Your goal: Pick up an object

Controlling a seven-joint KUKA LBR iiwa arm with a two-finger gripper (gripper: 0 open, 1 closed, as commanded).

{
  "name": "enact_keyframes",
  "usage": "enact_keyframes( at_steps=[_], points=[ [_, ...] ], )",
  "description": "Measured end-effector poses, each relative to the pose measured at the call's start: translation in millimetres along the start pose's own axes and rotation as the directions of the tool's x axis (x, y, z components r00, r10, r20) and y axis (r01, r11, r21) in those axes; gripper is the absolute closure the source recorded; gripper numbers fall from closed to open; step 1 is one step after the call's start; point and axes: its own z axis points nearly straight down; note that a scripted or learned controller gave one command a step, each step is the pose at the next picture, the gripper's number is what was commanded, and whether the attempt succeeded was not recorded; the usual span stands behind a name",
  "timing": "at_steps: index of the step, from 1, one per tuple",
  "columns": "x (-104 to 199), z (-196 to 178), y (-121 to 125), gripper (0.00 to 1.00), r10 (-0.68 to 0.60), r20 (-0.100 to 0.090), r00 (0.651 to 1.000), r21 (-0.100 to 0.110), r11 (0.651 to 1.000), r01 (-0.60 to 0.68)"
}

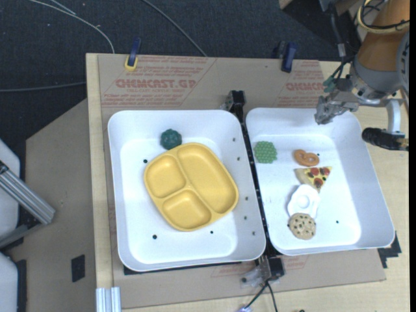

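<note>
My gripper hangs over the far right part of the right bin, above its back wall, with nothing seen between its fingers. In that bin lie a green bumpy ball, a pretzel, a pizza slice, a fried egg and a chocolate-chip cookie. The pretzel is the nearest item, a little in front and to the left of the gripper.
The left bin holds a yellow three-compartment plate and a dark green ball beside its far edge. Blue clamps grip the board's far edge. The arm's orange band rises at the upper right.
</note>
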Motion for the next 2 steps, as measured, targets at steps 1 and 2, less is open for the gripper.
enact_keyframes(
  at_steps=[1,2],
  points=[
    [7,-53,-6,1.0,0.0,0.0,1.0,0.0,1.0,0.0],
    [7,-85,-4,1.0,0.0,0.0,1.0,0.001,1.0,0.0]
  ],
)
